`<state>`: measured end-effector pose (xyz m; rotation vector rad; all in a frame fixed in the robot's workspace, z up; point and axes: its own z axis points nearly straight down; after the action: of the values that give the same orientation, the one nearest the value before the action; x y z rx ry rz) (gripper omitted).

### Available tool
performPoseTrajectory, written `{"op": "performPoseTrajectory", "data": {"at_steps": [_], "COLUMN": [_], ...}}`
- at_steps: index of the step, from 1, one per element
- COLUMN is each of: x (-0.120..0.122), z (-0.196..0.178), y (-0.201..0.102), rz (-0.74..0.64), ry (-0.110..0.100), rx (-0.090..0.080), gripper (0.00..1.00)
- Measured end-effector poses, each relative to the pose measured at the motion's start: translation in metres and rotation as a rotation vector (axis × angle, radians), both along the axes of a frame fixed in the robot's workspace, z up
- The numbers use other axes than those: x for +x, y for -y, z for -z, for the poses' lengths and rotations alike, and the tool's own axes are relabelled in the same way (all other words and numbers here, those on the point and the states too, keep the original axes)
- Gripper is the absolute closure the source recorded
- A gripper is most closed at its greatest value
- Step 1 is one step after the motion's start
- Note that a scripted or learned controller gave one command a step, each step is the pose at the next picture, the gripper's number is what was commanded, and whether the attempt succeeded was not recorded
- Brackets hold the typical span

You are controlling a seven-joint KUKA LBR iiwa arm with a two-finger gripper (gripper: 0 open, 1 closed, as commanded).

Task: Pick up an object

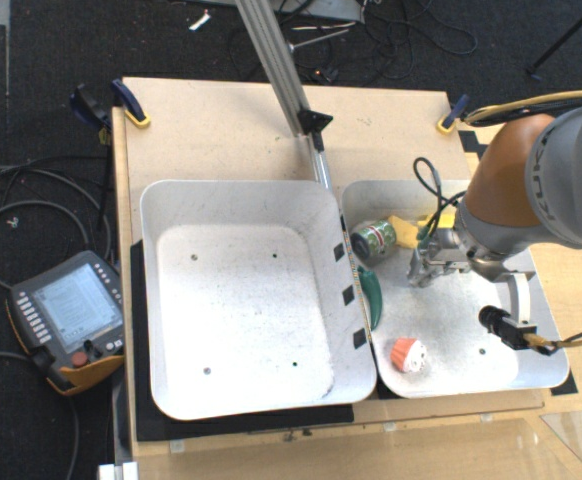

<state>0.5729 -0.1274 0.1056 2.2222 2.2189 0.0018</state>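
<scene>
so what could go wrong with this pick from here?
1. The gripper hangs beside the green can and yellow object, which lie close together; it could likely nudge either instead of grasping.
2. The green object lies against the right bin wall by the divider, probably leaving little finger room.
3. The orange-and-white object looks small and might slip.

Grey arm (531, 183) low, end effector (426, 268) downward
</scene>
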Motion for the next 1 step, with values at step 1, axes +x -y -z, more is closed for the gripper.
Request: {"op": "performPoseTrajectory", "data": {"at_steps": [1], "x": [0.0107], "z": [-0.0529], "y": [0.0051], "rz": [-0.003], "ry": [0.004], "rx": [-0.002], "gripper": [1.0]}}
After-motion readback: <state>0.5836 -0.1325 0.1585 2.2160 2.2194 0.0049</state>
